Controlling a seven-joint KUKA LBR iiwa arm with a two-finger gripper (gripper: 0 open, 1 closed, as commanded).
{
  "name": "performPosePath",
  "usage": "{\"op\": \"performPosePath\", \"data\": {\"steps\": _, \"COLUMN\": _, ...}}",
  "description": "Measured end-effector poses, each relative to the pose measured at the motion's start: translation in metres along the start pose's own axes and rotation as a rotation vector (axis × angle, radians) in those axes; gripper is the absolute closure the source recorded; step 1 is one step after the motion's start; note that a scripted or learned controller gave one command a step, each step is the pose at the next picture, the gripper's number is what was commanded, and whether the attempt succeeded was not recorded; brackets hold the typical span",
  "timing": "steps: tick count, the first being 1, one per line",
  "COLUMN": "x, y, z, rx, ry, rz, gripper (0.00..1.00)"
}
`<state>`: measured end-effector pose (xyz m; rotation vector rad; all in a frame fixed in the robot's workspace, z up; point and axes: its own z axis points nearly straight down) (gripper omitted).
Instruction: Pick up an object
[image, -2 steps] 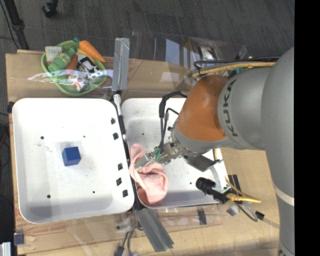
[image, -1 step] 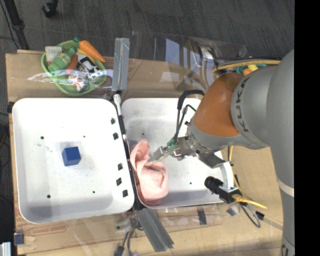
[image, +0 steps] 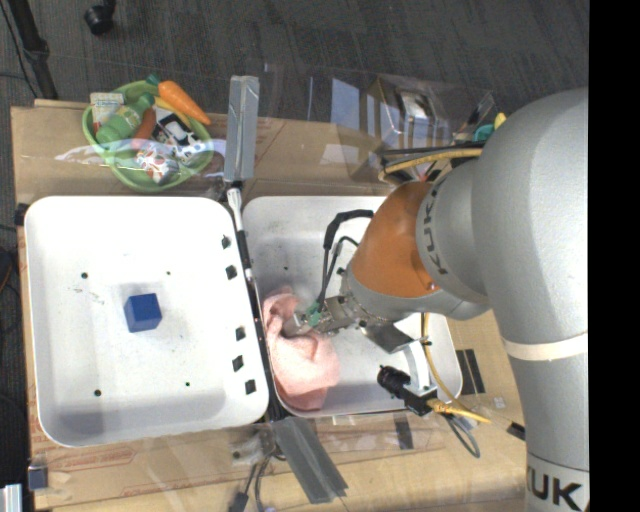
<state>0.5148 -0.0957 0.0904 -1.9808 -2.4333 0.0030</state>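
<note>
Dark carpet ran behind the bench; two white bins sat side by side, w/ a green bowl of toy food (image: 150, 140) at the top left corner. My gripper (image: 300, 322) was down in the right bin (image: 290, 225), right on the pink cloth (image: 298, 362) bunched against the bin's left wall — contact looked likely, but whether I was clenched or released I couldn't tell, the wrist hid too much. Cloth looked soft, light, floppy; I judged a pinch on a raised fold would work best, since it'd sag. A blue cube (image: 143, 311) lay well apart in the left bin (image: 60, 300) — stiff, small, an easier shape.
</note>
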Motion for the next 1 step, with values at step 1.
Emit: {"op": "performPosePath", "data": {"steps": 1, "x": 0.0007, "y": 0.0, "z": -0.0082, "rx": 0.005, "ry": 0.003, "rz": -0.005, "gripper": 1.0}}
